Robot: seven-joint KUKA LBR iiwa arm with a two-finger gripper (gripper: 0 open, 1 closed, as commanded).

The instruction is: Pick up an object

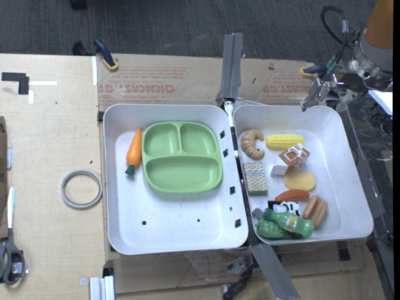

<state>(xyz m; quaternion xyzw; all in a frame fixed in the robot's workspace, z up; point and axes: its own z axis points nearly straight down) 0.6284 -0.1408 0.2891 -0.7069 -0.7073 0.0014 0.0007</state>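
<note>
- gripper (pixel 317 92) hung over the right bin's (pixel 350 167) far rim, finger state impossible to tell
- corn cob (pixel 284 141) lay nearest, down-left, long axis crosswise

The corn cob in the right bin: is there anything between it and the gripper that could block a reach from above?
Nothing visible does. The gripper hangs over the right bin's far rim, and the corn cob lies uncovered below it. The croissant and the small carton lie close beside it.

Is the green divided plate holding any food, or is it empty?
Empty. The green plate shows three bare compartments; the carrot lies beside it in the left bin.
</note>
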